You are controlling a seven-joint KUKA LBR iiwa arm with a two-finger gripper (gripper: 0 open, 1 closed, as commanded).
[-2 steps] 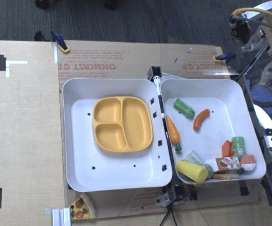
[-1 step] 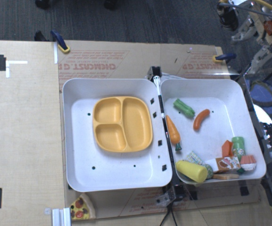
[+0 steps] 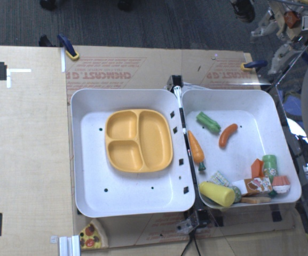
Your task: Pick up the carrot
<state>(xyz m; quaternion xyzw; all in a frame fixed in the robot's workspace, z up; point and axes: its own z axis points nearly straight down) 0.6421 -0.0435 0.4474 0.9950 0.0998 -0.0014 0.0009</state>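
My gripper [image 3: 279,26] sits at top right, past the far edge of the bins, amid cables; too blurred to tell how wide my jaws stand. Carrot [image 3: 196,149], orange w/ green tip toward the near side, lies in the right bin [image 3: 268,103] just beside its left wall, well apart from me. Near it: green veg [image 3: 208,122], red-orange sausage [image 3: 228,135], yellow cylinder [image 3: 218,193]. Left bin [image 3: 89,191] holds a yellow divided plate [image 3: 139,141]
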